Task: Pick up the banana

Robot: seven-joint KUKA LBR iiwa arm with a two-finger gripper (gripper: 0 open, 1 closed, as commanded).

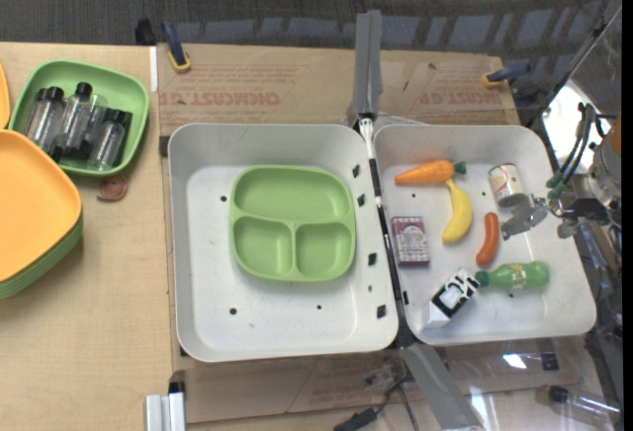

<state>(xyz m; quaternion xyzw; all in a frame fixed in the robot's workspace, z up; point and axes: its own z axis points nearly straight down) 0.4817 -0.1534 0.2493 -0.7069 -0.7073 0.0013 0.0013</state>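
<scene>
Underneath, brown cardboard (297, 88) lines the bench (79, 320).

2 white bins (188, 221), 1 banana (457, 213), 1 carrot (427, 173), 1 divided plate (293, 223).

Left white bin (198, 251) carries a green three-compartment plastic tray (294, 223). In the right white bin (569, 315) there's an orange toy carrot (428, 173) at the far side, a small white can (505, 183), a red sausage (488, 237), a maroon card box (409, 240), a green plastic bottle (514, 275) and a black-and-white carton (453, 294) nearest.
</scene>
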